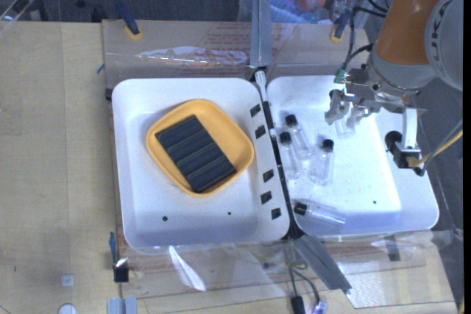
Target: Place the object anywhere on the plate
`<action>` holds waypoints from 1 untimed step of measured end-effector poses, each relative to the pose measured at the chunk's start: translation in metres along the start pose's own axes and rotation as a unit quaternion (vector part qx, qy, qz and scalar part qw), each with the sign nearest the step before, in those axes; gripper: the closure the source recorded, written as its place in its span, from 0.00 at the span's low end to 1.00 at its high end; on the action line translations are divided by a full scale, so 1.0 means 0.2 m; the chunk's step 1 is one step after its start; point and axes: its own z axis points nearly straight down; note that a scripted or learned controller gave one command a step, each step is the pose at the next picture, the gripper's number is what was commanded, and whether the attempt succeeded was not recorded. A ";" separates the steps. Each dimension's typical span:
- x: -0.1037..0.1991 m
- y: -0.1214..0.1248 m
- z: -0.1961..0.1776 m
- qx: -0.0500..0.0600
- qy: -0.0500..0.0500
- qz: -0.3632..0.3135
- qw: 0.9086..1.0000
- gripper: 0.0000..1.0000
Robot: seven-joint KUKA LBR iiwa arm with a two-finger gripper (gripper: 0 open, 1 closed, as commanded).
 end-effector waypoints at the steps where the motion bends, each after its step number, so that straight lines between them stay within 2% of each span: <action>1: 0.00 0.00 0.00 0.000 0.000 0.000 1.000 0.00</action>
